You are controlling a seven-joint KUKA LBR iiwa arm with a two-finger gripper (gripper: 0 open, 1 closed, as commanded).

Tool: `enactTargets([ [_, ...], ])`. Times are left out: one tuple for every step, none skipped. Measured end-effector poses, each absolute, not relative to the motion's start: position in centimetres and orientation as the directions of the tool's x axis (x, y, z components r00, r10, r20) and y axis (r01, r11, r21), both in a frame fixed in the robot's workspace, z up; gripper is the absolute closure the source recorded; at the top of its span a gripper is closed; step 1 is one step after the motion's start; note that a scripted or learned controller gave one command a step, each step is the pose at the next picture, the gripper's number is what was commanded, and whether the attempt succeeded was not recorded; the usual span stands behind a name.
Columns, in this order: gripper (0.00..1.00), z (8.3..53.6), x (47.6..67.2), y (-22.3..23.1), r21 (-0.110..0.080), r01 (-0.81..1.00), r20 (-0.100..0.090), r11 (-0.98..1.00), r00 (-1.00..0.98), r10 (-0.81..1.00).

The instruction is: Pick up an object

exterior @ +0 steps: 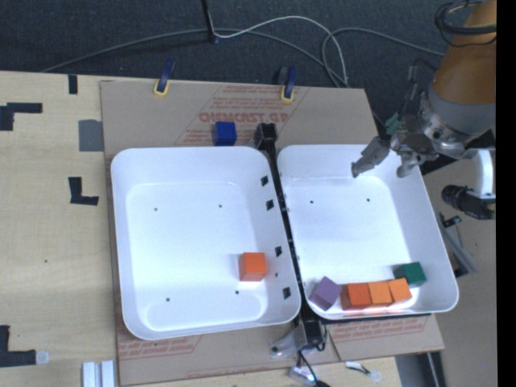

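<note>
Jaws: the gripper hung above the far right corner of the right bin; its two fingers stood spread, with nothing between them.
Arm: grey with an orange band, it reached in from the right.
Right bin: along the near wall lay a purple block, two orange blocks, a lighter orange block and a green block.
Left bin: one orange cube sat near its near right corner.
Surface: a blue cube rested on the cardboard beyond the bins.
</note>
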State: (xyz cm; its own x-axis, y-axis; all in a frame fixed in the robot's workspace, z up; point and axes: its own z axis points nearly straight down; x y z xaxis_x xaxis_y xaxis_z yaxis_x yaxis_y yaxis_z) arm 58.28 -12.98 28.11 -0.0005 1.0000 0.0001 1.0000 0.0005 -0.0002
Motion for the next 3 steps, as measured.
enactTargets([
  [0.00,22.1,58.9,-12.7,-0.005,1.000,0.001,0.001,-0.001,1.000],
  [0.00,15.9,59.2,-12.2,-0.006,1.000,0.001,0.001,-0.001,1.000],
  [0.00,11.5,58.5,-12.1,-0.004,1.000,0.001,0.001,-0.001,1.000],
])
